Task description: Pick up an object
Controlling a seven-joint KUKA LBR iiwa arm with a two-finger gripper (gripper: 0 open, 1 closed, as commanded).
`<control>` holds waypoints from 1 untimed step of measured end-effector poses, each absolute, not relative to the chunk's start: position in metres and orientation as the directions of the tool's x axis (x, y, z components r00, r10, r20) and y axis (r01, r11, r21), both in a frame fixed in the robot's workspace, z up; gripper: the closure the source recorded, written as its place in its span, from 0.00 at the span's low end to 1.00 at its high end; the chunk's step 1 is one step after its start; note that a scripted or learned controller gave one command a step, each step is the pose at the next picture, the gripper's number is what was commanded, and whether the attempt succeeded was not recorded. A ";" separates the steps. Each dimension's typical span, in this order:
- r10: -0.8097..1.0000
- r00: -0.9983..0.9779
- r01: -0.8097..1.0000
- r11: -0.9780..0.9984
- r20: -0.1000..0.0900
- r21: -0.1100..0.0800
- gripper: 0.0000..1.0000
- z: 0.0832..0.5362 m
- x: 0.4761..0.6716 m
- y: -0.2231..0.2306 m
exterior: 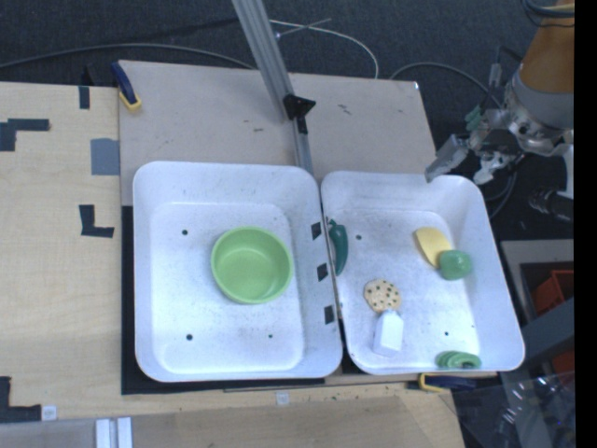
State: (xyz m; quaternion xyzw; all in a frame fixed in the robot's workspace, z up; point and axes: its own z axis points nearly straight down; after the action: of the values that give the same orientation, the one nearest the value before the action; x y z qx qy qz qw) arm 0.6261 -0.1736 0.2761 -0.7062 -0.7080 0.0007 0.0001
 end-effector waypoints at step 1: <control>1.000 -0.002 1.000 0.002 -0.001 -0.001 0.00 0.276 0.626 -0.174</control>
State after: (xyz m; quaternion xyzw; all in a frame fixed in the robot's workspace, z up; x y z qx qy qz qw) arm 0.6261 -0.1737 0.2761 -0.7063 -0.7079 0.0009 0.0001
